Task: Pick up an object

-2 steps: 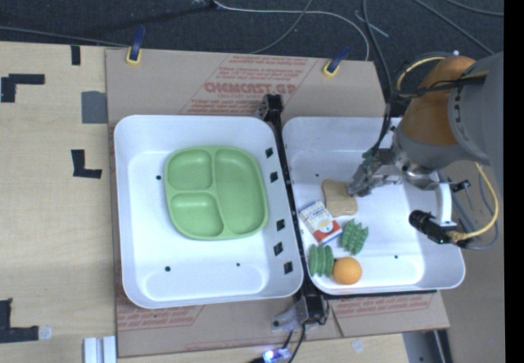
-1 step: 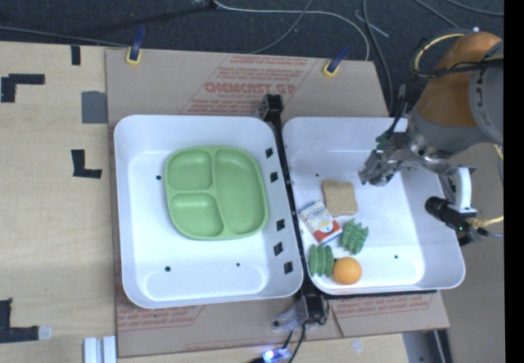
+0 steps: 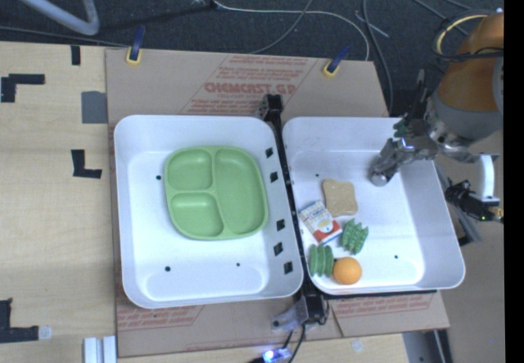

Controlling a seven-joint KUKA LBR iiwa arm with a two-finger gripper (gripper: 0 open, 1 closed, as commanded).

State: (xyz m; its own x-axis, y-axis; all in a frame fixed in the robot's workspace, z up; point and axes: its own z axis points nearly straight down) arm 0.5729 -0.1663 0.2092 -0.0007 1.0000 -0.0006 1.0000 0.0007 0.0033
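**Gripper over the right bin, food toys waiting just nearer**

Here we are above the bench: two shallow white plastic bins side by side on a brown cardboard sheet [image 3: 246, 79]. The left bin [image 3: 135, 189] carries a pale green divided plate [image 3: 217, 192], broad, stiff and smooth, an awkward thing for two fingers. The right bin [image 3: 409, 271] has the real candidates, bunched towards its near left part. Largest first: a tan bread-slice toy [image 3: 340, 197], flat and probably light, best pinched across its narrow edges. Touching it, nearer and to the left, a small white-and-red carton [image 3: 320, 221], boxy, likely easy to squeeze on its flat sides. Then two green leafy vegetable toys, one right of the carton [image 3: 354, 235], one nearer [image 3: 321, 260], possibly soft. Smallest, the orange ball-shaped fruit [image 3: 347, 270], round, likely to roll away.

The grey two-finger gripper [image 3: 380, 171] hangs over the bin floor, right of and beyond the bread, clear of everything, nothing between its tips; how far the jaws are parted I cannot tell. The floor looks smooth, with plenty of room to its right.
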